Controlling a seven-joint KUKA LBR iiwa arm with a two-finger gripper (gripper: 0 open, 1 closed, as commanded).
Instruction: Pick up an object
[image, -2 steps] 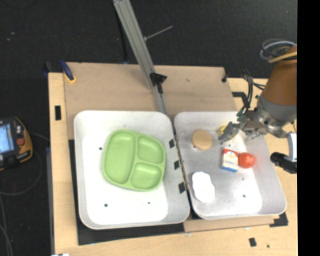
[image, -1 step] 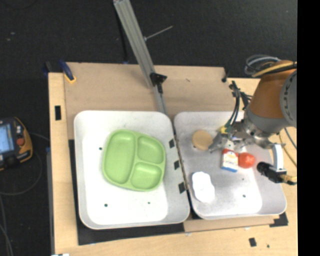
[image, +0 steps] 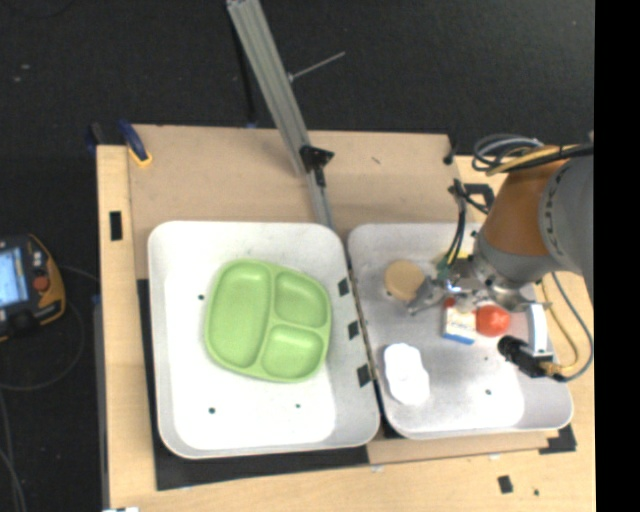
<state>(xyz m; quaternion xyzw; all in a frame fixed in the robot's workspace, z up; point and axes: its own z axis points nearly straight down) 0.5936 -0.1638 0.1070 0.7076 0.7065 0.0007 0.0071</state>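
so nearest the camera, the white lump (image: 406, 372) is sitting at the front left of the right bin (image: 500, 405), just beside the wall it shares with the left bin (image: 180, 330). it's lying clear of everything else, so it's probably the easiest grab in there.

a bit further back, the green divided plate (image: 268, 320) is resting flat in the middle of the left bin, taking up most of the floor. well apart from the arm, so i'm guessing it's not what's being gone for.

over in the right bin, the small white and blue box (image: 459, 327) and the red object (image: 491, 320) are lying touching or nearly so, right under the wrist. the gripper (image: 425, 297) is hanging low just beyond them, reaching toward the tan round thing (image: 403, 279), which is sitting at the back left of that bin. looks to me like that's the target. can't tell whether the fingers are spread or closed, it's too small and blurry, and i'm not seeing anything between them.

furthest back, the grey arm (image: 525, 225) with its orange band is coming in from the right, cables looping off it.
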